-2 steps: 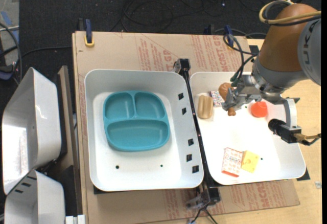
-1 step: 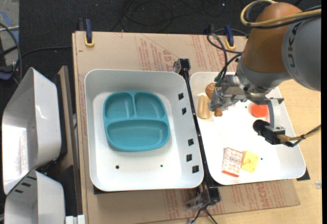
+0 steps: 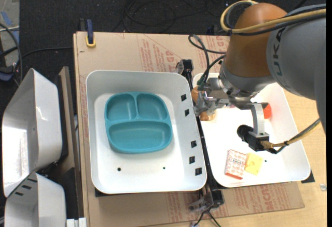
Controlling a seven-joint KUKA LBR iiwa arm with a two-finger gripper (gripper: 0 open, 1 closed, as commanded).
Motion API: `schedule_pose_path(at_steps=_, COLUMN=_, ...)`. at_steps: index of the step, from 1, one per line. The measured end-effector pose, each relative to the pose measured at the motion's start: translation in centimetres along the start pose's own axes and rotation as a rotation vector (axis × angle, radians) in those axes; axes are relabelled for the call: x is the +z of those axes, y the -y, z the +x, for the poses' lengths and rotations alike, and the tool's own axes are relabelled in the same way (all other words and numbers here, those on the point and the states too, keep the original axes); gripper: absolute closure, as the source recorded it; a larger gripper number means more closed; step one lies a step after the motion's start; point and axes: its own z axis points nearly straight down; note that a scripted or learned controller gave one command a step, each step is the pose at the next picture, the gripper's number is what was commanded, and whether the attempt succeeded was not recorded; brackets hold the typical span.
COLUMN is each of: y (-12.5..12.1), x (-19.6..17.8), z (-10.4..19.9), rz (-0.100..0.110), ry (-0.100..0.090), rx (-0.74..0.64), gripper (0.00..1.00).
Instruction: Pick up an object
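Nearest you in the right bin (image 3: 290, 171), a red-and-white packet (image 3: 236, 164) and a yellow block (image 3: 253, 164) lie touching. The left bin (image 3: 98, 169) holds a teal divided plate (image 3: 139, 122). Farther back, a small orange thing (image 3: 267, 111) lies beside the arm (image 3: 295, 50). The gripper (image 3: 207, 97) hangs over the right bin's left edge; you cannot tell whether it is spread or closed.
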Motion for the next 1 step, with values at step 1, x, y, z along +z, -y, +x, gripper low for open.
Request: schedule_pose_path(at_steps=1, y=0.96, x=0.09, z=4.53, rz=0.001, ry=0.000, rx=0.000, gripper=1.00)
